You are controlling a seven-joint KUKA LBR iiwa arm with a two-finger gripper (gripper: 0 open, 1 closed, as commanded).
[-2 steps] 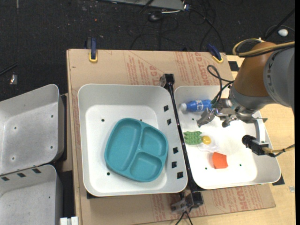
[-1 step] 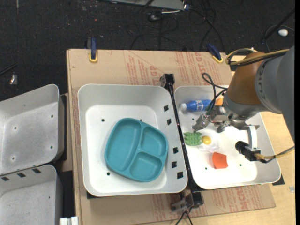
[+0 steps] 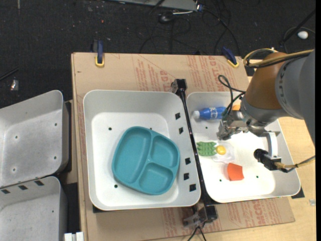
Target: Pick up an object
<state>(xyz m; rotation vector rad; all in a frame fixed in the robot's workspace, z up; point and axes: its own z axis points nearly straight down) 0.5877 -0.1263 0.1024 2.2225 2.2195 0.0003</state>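
No object is between the pincer's tips, so the task's thing is not yet settled; the candidates all lie in the right bin point(image 3: 288, 182), at the right of the frame. A blue bottle point(image 3: 209, 113) lies on its side at the bin's upper left. Below it sit a green toy point(image 3: 206, 148) and, touching it, a small yellow-and-white piece point(image 3: 220, 150). An orange block point(image 3: 235, 172) rests apart from these, lower centre of the bin.

The pincer point(image 3: 226, 132) hangs low between the bottle and the green toy, just above the yellow piece. Its tips are dark and bunched together against the bin floor; whether they are apart or together cannot be told from this angle.

The left bin point(image 3: 95, 134), mid-frame, carries a teal divided plate point(image 3: 145, 159). Both bins rest on a board surface point(image 3: 135, 69).

Risks, as judged: the pincer stands between objects, not squarely over one, so a closure here may catch nothing or only nudge the yellow piece aside. The bottle, being round and on its side, is likely to roll off a glancing contact. The cable point(image 3: 235, 97) looping near the wrist could snag.
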